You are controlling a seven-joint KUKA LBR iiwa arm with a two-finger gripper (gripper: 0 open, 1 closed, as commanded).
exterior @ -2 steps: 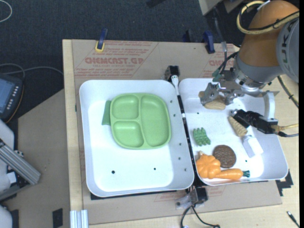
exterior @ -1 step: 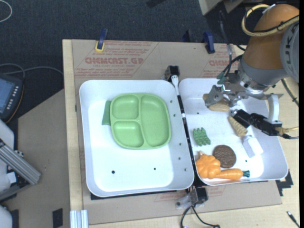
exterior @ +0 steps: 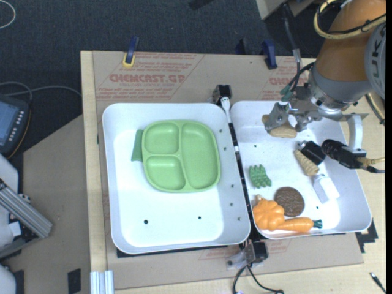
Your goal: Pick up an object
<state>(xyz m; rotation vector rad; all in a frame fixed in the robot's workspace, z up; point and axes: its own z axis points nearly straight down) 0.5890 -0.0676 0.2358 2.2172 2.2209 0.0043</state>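
The gripper (exterior: 283, 120) is hovering low over the far end of the right bin (exterior: 361, 208), right at a tan, bread-like piece (exterior: 283, 131), though whether it is pinching anything I cannot tell. By my reading nothing is being lifted yet, so the pick is still to do. The brown board (exterior: 153, 78) under the bins is showing red print reading "CHEMCAST".

Bright, even light from overhead, and the white bins (exterior: 122, 182) nearly blow out, with soft glare along their rims. Shadows sit short and faint beneath things; the picture's slightly soft and grainy, dim toward the dark floor (exterior: 73, 17).
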